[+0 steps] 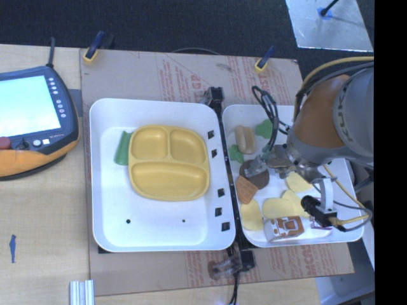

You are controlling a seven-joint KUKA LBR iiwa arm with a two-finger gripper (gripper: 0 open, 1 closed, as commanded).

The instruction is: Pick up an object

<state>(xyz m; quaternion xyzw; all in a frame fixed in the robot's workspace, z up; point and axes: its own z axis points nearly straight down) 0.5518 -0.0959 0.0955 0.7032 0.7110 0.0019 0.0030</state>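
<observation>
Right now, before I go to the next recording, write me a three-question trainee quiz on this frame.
1. True or false: the yellow divided plate lies in the left bin.
2. Which bin is the gripper over? A) left B) right
3. Fill in: a green piece pokes out from under the plate's ____ edge, as the camera sees it.

Key: 1 true; 2 B; 3 left.

Grey arm (331,116) with orange band reaching in from the right, pincer (255,168) lowered leftward
</observation>
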